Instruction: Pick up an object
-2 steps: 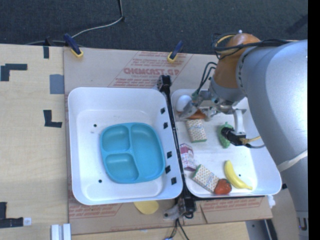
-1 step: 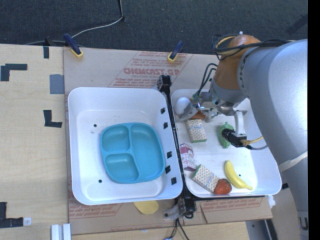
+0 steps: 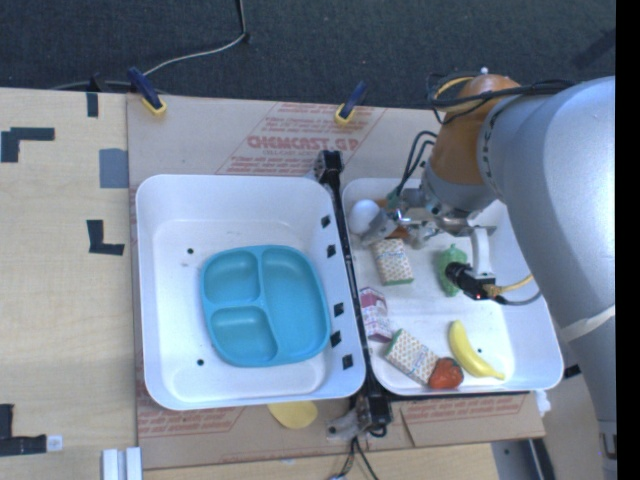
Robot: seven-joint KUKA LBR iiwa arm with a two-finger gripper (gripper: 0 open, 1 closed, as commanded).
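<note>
from the overhead camera i see my gripper low over the far end of the right bin; i cannot tell how it is set. a small patterned packet lies just beneath and in front of it. a banana lies well apart, at the near end. a blue divided plate sits in the left bin.

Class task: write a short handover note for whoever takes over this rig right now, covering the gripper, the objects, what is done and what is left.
Gripper: low in the right bin's far-left corner; jaws not readable, nothing visibly held.
Right bin: white ball, patterned box just below the gripper, green item, banana, strawberry, a second box, pink packet.
Left bin: blue tray.
Done: arm is down among the objects.
Left: grasp one and lift it.
</note>
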